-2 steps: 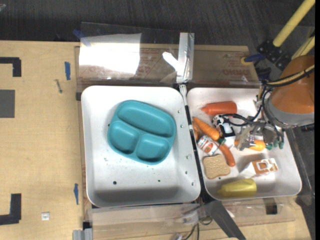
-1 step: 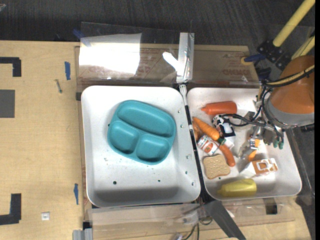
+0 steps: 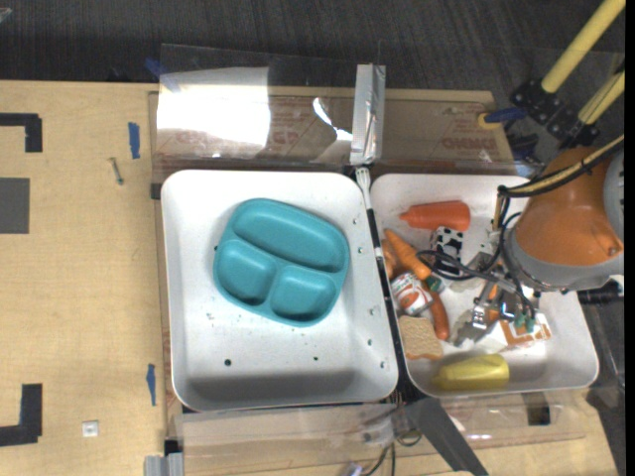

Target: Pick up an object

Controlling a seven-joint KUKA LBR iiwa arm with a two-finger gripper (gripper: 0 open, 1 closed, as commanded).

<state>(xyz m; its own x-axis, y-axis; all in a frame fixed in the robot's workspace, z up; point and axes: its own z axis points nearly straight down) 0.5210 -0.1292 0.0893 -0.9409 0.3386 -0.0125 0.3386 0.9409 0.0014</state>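
The right bin (image 3: 578, 357) holds several small items. An orange carrot (image 3: 437, 213) lies at its far side, with a black and white piece (image 3: 448, 240) just below it. A second carrot (image 3: 407, 256), a small can (image 3: 408, 293) and a red sausage shape (image 3: 439, 317) lie along the bin's left side. A tan bread slice (image 3: 422, 340) and a yellow oblong object (image 3: 474, 370) rest near the front. My gripper (image 3: 480, 321) hangs low over the middle of this bin, just above the yellow object and right of the sausage shape. Nothing visibly sits in it.
In the left bin (image 3: 189, 296) lies a teal divided plate (image 3: 281, 261). A small orange and white item (image 3: 528, 333) lies under the wrist. The orange arm band (image 3: 566, 231) covers the right bin's right side. Yellow poles (image 3: 585, 38) stand at the far right.
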